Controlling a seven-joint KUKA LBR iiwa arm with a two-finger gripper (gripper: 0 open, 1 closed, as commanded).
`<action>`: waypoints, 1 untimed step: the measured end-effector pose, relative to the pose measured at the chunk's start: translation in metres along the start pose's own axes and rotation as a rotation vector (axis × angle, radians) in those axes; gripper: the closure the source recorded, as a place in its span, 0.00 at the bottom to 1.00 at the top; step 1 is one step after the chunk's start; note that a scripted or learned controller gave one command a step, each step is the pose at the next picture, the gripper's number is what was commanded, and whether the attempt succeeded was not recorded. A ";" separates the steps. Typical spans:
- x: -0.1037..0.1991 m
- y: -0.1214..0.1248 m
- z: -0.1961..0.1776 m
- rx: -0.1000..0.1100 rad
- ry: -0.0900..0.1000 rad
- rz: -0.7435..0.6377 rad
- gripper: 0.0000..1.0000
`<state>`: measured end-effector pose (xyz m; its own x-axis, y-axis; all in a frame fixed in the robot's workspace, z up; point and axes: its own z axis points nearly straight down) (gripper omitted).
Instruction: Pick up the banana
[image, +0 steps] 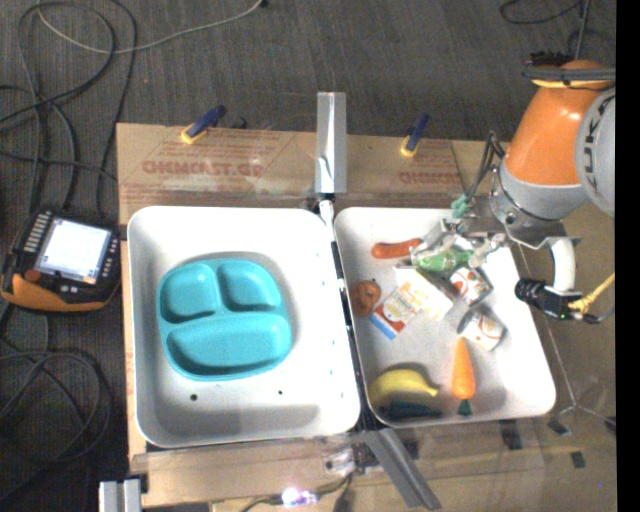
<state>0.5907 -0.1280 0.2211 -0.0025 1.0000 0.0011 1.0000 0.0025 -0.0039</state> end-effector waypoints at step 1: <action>0.009 -0.057 0.121 -0.017 -0.001 0.006 0.00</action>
<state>0.5335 -0.1187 0.1001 0.0040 1.0000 -0.0003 0.9999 -0.0040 0.0134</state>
